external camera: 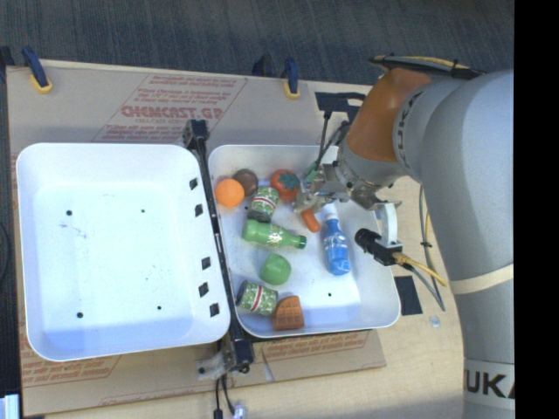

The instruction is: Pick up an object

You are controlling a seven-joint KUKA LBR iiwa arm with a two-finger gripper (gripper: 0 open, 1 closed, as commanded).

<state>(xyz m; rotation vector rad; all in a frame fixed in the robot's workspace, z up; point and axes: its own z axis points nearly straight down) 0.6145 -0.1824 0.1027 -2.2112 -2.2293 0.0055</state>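
The gripper [312, 192] is seen low in the right bin [377, 308], at its upper right. Whether it is open or closed cannot be told. The blue bottle [334, 244] lies just below it, long axis running toward the bin's near edge, white cap nearest the gripper. An orange piece [311, 220] lies beside the cap.

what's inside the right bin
The right bin holds an orange ball, green bottle, green ball, blue bottle and small cans. The arm covers its far right corner.
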